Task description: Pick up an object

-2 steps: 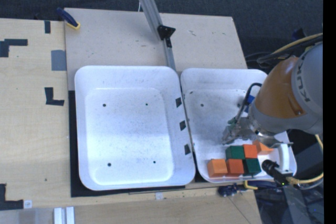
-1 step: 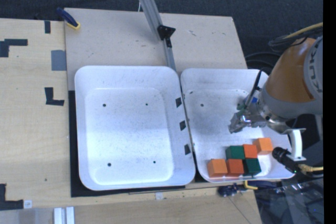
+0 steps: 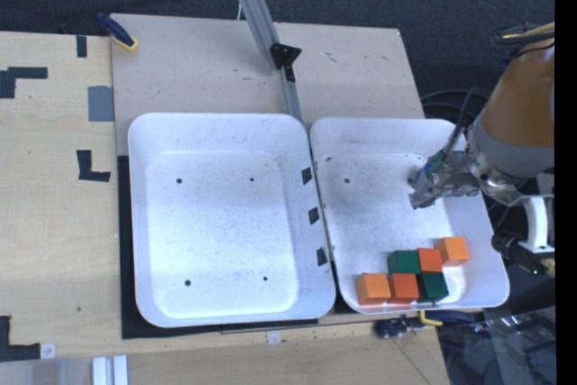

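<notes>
Several small blocks lie in the near right corner of the right bin [image 3: 379, 149]: an orange block [image 3: 372, 287] at the front left, another orange block [image 3: 405, 285] beside it, a dark green block [image 3: 404, 262] behind, a green block [image 3: 435, 285] to the right, and an orange block [image 3: 453, 248] farthest right. My gripper [image 3: 424, 192] hangs over the right side of this bin, behind the blocks and apart from them. Nothing shows between its fingers.
The left bin [image 3: 221, 212] sits beside the right one, sharing a middle rim. A grey metal rod [image 3: 257, 9] slants across the bench behind the bins. A blue and yellow tool [image 3: 117, 30] lies at the bench's far left corner.
</notes>
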Controlling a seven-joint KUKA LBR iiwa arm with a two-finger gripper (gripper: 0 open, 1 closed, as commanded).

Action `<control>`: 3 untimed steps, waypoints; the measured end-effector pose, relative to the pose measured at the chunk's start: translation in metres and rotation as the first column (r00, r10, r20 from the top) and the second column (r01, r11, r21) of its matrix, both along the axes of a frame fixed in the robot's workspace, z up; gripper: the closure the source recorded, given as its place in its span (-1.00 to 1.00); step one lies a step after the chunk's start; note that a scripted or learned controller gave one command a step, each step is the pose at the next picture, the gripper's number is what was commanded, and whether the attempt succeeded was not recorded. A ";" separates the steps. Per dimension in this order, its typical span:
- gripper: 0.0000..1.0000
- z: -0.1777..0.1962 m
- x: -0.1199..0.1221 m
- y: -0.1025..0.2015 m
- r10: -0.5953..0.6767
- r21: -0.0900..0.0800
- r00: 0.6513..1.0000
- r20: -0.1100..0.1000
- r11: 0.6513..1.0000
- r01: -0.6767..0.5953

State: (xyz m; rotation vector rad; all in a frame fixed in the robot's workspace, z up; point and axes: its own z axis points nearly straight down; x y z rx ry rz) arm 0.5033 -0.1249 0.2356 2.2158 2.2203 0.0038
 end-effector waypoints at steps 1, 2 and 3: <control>1.00 0.041 0.001 0.000 0.000 0.001 1.000 -0.002 1.000 0.000; 1.00 0.022 -0.001 0.054 0.004 0.002 1.000 -0.007 1.000 -0.004; 1.00 0.014 0.001 0.098 0.004 0.003 1.000 -0.008 1.000 -0.004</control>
